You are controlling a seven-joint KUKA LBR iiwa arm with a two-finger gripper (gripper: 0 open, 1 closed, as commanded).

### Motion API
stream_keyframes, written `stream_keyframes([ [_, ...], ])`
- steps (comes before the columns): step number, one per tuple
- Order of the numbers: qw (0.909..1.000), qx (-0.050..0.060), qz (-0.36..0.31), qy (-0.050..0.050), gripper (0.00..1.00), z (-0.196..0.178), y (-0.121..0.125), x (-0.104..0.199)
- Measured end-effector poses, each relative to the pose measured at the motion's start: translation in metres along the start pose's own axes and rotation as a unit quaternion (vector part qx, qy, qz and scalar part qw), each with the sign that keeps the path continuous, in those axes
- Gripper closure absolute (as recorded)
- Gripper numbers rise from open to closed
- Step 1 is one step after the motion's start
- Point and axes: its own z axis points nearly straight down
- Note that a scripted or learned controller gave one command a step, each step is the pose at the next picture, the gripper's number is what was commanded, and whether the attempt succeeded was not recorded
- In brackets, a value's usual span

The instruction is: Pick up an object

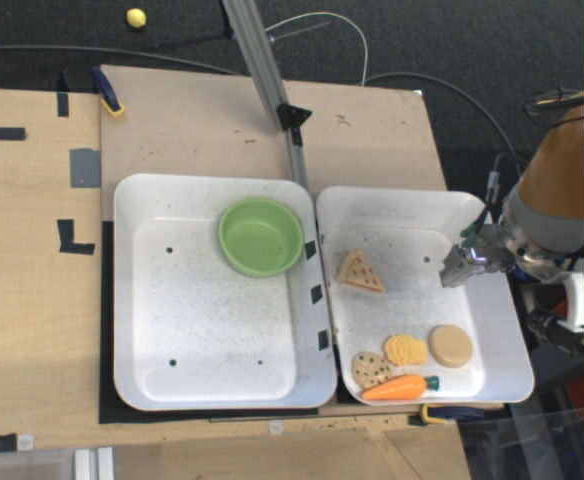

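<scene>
In the right bin [472, 208] lie a tan wedge-shaped slice [359, 271], a yellow waffle-like piece [405, 349], a round beige disc [451, 346], a speckled cookie [371, 370] and an orange carrot [398, 388]. A green bowl [261, 235] sits at the back right of the left bin [152, 298]. My gripper [462, 264] hangs over the right bin's right side, above and behind the beige disc, with nothing seen between its fingers.
A grey metal pole [257, 43] slants down from the top to the gap between the bins. Cables run over the dark floor behind the bench. A small yellow ball [136, 17] lies on the floor at the far left.
</scene>
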Motion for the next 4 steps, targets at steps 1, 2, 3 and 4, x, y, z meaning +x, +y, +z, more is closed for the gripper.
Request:
stream_keyframes([
  [1,1.0,-0.001,0.0,-0.001,1.0,-0.062,0.007,0.001],
  [2,1.0,0.002,-0.002,0.001,1.0,-0.05,0.019,0.052],
  [3,1.0,0.002,-0.003,0.001,1.0,-0.037,0.048,0.105],
  [4,1.0,0.003,-0.002,0.001,1.0,-0.022,0.066,0.157],
])
